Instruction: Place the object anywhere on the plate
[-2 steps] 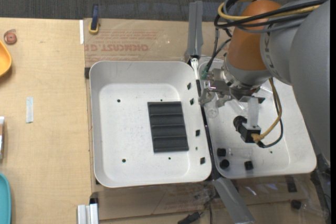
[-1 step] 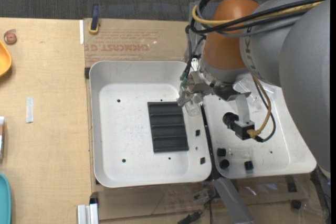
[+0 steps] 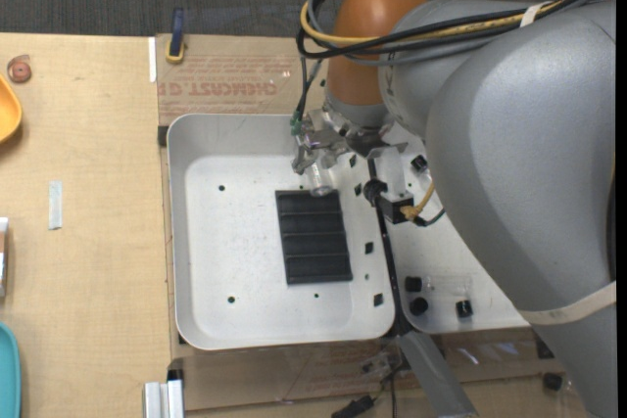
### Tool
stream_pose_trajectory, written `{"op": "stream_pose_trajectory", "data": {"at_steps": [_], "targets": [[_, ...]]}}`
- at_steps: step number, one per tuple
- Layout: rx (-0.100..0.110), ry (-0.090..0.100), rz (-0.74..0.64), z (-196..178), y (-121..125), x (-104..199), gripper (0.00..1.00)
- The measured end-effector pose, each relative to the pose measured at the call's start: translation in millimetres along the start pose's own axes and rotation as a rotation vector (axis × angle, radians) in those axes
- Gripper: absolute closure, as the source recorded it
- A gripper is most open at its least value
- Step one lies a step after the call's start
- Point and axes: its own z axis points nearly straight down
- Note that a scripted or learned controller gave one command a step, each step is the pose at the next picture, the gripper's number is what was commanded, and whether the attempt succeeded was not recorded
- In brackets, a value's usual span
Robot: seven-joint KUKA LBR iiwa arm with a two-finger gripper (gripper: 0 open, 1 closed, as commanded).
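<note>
Grey arm (image 3: 529,162) bulk fills the right side, closest to the lens, orange band (image 3: 367,15) above the wrist. Claw (image 3: 318,173) sits at the upper middle of the white bin (image 3: 196,210), pointing down toward the bin floor; can't tell how its fingers stand, the wrist housing blocks them.

White bin holds one thing: a black ribbed rectangular object (image 3: 313,236), flat on the floor, long side running top to bottom, several parallel grooves across it. Its top edge lies just below the claw tip, touching or nearly so, can't tell which. Nothing visibly between the fingers.

Second bin (image 3: 451,289) to the right is mostly hidden under the arm; a few small black bits show on its floor.

Left of the bins, wooden table (image 3: 78,210) carries an orange object (image 3: 8,117) at the left edge, a teal piece (image 3: 8,372) at lower left and a small pale strip (image 3: 56,206).
</note>
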Motion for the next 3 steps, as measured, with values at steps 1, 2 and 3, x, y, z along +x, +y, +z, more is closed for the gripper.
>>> {"op": "stream_pose_trajectory", "data": {"at_steps": [1,2,3], "targets": [[-0.004,-0.001,-0.434,-106.3,-16.9,-1.5,1.00],[-0.005,-0.001,-0.716,-100.7,17.0,45.8,1.00],[-0.004,-0.001,-0.914,-99.1,-4.5,119.8,1.00]]}}
